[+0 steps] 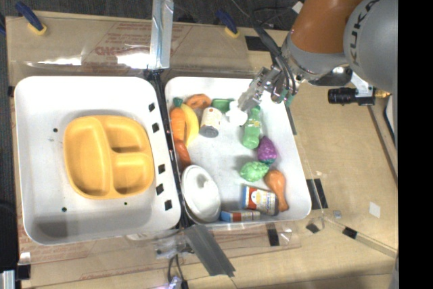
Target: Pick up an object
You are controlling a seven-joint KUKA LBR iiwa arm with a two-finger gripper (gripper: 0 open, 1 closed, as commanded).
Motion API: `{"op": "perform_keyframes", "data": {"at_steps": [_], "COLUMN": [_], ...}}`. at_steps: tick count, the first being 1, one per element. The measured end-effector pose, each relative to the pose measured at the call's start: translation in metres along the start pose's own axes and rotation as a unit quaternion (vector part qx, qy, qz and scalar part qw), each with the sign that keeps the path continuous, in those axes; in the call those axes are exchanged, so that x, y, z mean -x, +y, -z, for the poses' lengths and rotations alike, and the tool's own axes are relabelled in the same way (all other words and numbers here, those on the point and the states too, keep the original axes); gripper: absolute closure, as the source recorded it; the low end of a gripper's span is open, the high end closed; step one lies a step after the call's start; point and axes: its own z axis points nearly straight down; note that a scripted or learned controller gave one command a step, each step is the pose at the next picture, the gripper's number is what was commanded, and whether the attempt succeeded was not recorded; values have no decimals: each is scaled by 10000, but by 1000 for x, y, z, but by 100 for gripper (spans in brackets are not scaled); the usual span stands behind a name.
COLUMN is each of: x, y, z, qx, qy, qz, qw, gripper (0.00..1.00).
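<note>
1. Wooden surface bears two white bins; right bin holds crowded toy food.
2. Claw hovers above the green bottle; whether it's open or closed, I cannot tell.
3. Risk: tight neighbours, like the purple grapes, may block its descent, causing a miss.

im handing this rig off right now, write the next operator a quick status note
Gripper: above the top edge of the right bin, over the green bottle; nothing seen between its fingers.
Right bin holds the toys: banana, purple grapes, white bowl, can, others.
Left bin holds the yellow divided tray.
Done: no pick yet.
Left: grasp one object and lift it.
</note>
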Motion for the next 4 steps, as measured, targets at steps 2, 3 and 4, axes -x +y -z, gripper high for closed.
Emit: {"op": "perform_keyframes", "data": {"at_steps": [2, 3, 4], "x": [5, 6, 6], "y": [56, 57, 59], "z": [18, 28, 37], "qx": [1, -3, -10], "qy": [-2, -8, -14], "qz": [-565, -531, -498], "qw": [9984, 9986, 9988], "gripper": [100, 100, 100]}}
